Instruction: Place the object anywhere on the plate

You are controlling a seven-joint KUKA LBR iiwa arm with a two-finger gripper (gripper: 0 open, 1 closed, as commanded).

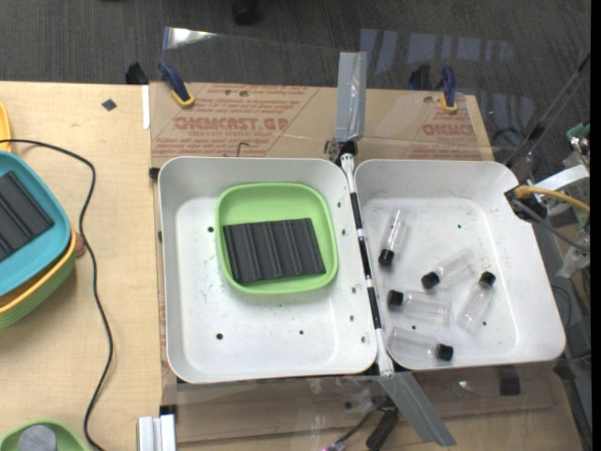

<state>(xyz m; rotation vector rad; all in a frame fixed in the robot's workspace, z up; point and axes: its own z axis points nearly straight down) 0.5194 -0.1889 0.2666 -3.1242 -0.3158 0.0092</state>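
In the right bin, five clear tubes with black caps lie loose and scattered: one near the divider, three around the middle, one by the front wall, none on the plate. Left bin: green plate sits toward the back, square to the walls, with a dark ribbed mat flat on it covering most of its floor. Bench left of the bins: black cable, teal dish at the edge.
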